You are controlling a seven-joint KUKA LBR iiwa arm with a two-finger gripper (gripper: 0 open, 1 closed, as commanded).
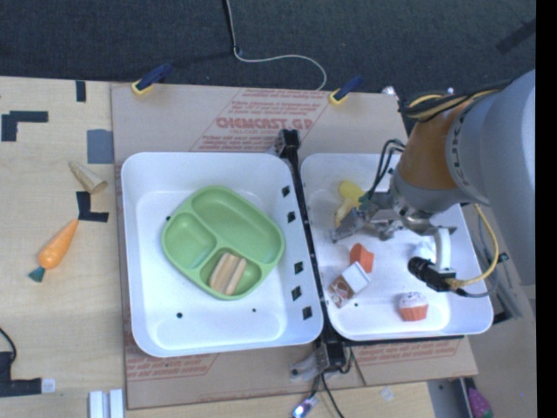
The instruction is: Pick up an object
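Here the arm (470,159) reaches in from the right over the right bin (461,320), and its jaws (348,225) sit low near the bin's left side; whether they are open or closed cannot be told from this angle. A yellow toy (350,195) lies just above and beside them, its long axis running roughly up and down the view, and nothing is seen gripped. Below the jaws an orange block (361,257) rests on the bin floor, and just under it a white-and-brown block (346,284) lies tilted, its long axis slanting from lower left to upper right. A small cupcake (412,306) stands upright near the bin's front edge, apart from the blocks. The left bin (152,316) holds a green divided plate (222,238) with a tan biscuit (228,273) in its lower compartment. On the worktop (52,320) to the left lie a toy carrot (57,246), pointing lower left, and a cone (88,177).
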